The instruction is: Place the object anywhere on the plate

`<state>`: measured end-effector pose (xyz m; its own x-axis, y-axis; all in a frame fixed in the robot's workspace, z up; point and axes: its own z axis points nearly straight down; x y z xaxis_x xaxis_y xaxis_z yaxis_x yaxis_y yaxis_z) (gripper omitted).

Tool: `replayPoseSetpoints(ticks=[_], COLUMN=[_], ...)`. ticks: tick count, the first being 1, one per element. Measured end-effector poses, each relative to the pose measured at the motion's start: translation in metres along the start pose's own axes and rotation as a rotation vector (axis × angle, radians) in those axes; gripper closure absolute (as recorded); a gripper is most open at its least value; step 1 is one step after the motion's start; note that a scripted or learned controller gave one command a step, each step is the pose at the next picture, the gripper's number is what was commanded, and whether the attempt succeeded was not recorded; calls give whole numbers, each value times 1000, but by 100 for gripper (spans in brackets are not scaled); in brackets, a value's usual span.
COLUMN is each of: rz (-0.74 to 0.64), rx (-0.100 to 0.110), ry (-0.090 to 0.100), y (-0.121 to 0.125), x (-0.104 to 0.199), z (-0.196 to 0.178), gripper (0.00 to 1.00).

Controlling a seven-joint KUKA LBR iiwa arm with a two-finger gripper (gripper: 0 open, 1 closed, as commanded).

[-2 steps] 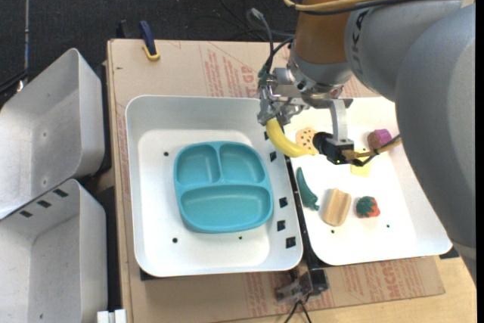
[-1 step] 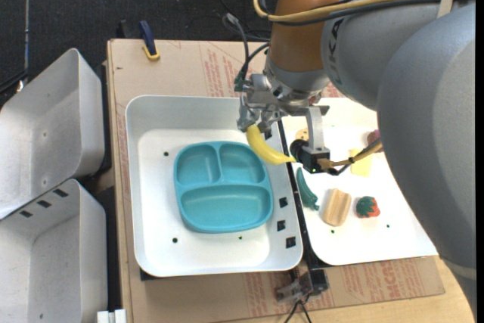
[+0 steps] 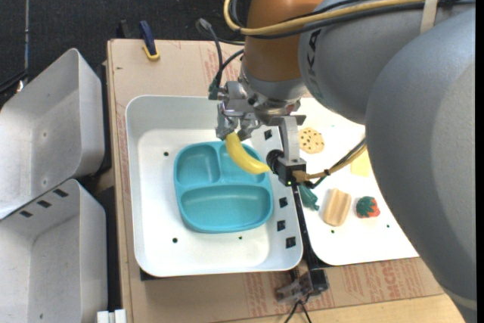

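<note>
The gripper [image 3: 240, 128] carries the banana [image 3: 244, 155] between its closed fingers over the blue plate [image 3: 219, 204], frame centre; next move: lower and release.

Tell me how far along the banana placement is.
Done: the banana is lifted and carried to the blue plate in the left bin. In hand: the gripper grips its upper end, lower end over the plate's right rim. Left: lower it, then release.
</note>
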<state>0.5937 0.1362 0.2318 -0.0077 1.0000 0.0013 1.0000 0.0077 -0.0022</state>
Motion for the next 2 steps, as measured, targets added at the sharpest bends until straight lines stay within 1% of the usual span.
replayPoseSetpoints(ticks=[1, 2], rz=[2, 3], rx=[-3, -2], ry=[-1, -1], y=[7, 6], x=[12, 12], z=[4, 4], gripper=[100, 0])
